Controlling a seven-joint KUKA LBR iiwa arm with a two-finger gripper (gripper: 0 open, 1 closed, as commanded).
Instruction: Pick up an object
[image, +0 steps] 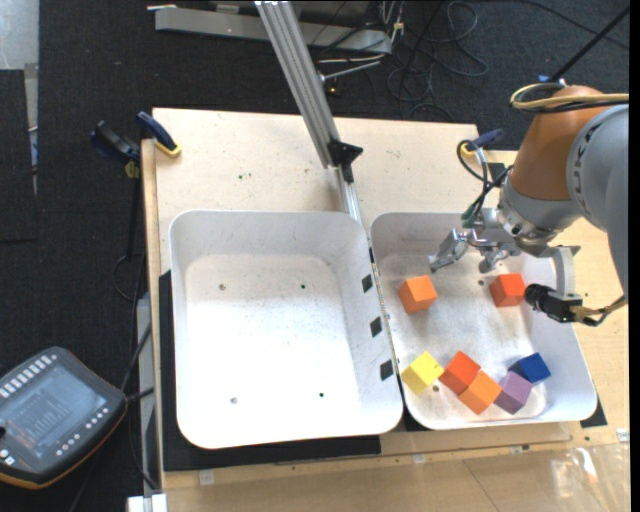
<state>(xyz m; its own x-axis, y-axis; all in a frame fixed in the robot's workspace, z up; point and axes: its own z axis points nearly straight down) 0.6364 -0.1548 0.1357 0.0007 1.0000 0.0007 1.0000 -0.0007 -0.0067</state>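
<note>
From the camera above, a pale wooden desk (260, 150) is seen bearing two shallow white bins side by side. The left bin (190, 300) is seen with only small dark specks on its floor. The right bin (572, 370) holds seven small blocks. An orange block (419, 292) lies near the bin's left wall, toward the far side, and a red-orange block (508, 289) lies to its right, well apart from it. Along the near edge a cluster is gathered: a yellow block (423, 370) at the left, a red block (461, 368) just beside it, a lighter orange block (480, 391) touching the red one on its near side, a purple block (514, 391) next to that, and a blue block (531, 367) at the right end. The arm (570, 150) is brought in from the right, and the end effector (468, 248) is held over the far part of the right bin, between the two separate orange blocks and slightly beyond them. Its fingers are seen spread apart, with nothing between them. A slanted metal pole (300, 75) crosses the far side of the desk, blue-and-yellow clamps (135, 140) sit at the desk's far-left corner, and a handheld control pad (50, 415) lies on the floor at the near left.
</note>
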